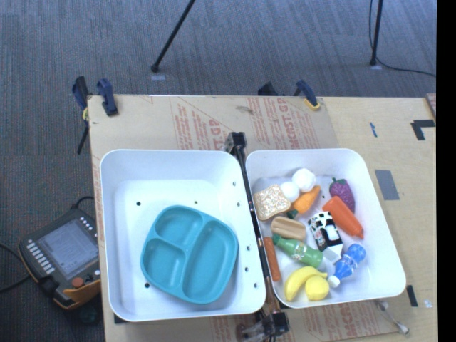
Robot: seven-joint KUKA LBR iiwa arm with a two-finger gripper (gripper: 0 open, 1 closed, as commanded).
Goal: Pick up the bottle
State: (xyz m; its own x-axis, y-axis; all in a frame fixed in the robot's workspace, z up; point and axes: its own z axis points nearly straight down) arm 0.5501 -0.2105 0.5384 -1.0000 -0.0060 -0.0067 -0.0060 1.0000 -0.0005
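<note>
The bottle (298, 249) is small and green with a paler band round its middle, lying on its side in the right bin (385, 262), neck towards the left, between a hot dog bun (288, 227) above and a yellow banana (299, 280) below. Just right of it sits a black-and-white carton (324, 230). The counter (206, 123) carries faint red printed lettering, too blurred to read. The left bin (121, 191) holds a blue divided plate (189, 254).
</note>
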